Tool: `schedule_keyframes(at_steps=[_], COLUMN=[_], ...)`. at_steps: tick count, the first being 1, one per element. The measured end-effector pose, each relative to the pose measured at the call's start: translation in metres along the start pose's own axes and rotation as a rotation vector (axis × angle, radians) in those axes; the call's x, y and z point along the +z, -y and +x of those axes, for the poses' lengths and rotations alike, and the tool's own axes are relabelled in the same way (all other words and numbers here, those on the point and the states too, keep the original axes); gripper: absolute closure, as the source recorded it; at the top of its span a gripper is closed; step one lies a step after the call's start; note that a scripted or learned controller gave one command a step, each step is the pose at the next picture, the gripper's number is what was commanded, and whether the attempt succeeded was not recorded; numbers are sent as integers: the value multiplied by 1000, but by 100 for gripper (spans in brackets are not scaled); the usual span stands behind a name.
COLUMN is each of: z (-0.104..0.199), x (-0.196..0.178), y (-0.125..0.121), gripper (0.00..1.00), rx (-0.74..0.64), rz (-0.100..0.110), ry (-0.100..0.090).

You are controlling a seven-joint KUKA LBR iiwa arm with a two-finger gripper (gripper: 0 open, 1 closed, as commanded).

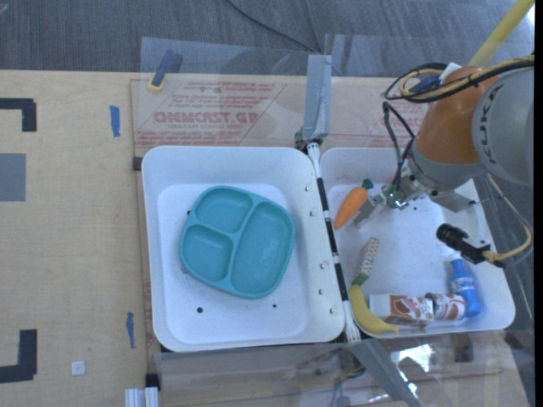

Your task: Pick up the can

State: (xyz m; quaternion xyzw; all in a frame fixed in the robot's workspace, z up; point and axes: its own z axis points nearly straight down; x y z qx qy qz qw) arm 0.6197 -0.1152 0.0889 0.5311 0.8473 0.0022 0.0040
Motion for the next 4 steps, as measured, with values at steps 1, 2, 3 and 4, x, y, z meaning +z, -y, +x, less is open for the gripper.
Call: schedule_keyframes(at_steps=[1, 2, 3, 4], z=[-65, -57, -69, -16], x=[-1, 0, -24, 0], y=[-16, 87, 75, 23], gripper=[0, 0, 0, 0], rx=[60, 99, 95, 222], rz=[36, 4, 5, 3], ry=[-33, 2, 0, 0])
